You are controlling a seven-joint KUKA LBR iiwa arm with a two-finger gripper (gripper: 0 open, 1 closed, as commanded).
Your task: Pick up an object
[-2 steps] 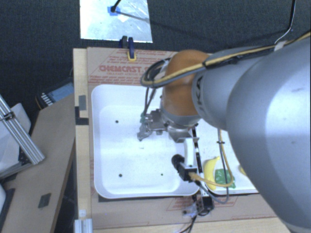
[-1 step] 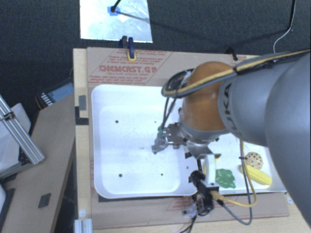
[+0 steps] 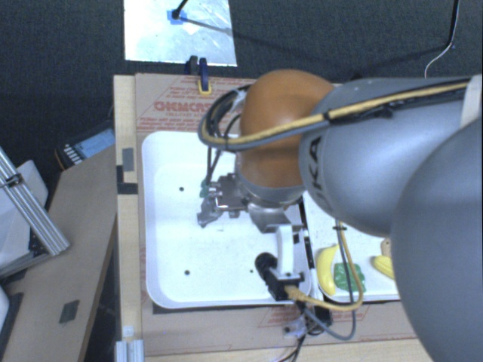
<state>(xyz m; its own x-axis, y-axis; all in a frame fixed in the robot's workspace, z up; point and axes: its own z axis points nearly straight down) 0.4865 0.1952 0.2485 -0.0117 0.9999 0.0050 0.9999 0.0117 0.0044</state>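
Gripper (image 3: pixel 207 216) sits low over the floor of the left bin (image 3: pixel 162 202); whether it is spread or pinched together cannot be told from this angle, and nothing shows between its tips. Two bins counted. In the right bin (image 3: pixel 377 299): two yellow bananas (image 3: pixel 327 271), one green object (image 3: pixel 349 277) between them.

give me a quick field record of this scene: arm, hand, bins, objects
arm: grey KUKA arm with orange band, reaching in from the right over the bins
hand: hand low over the left bin, nothing seen in it
left bin: white bin, bare floor showing
right bin: mostly hidden by the arm; yellow banana-like object beside a green object
bench: cardboard sheet under the bins
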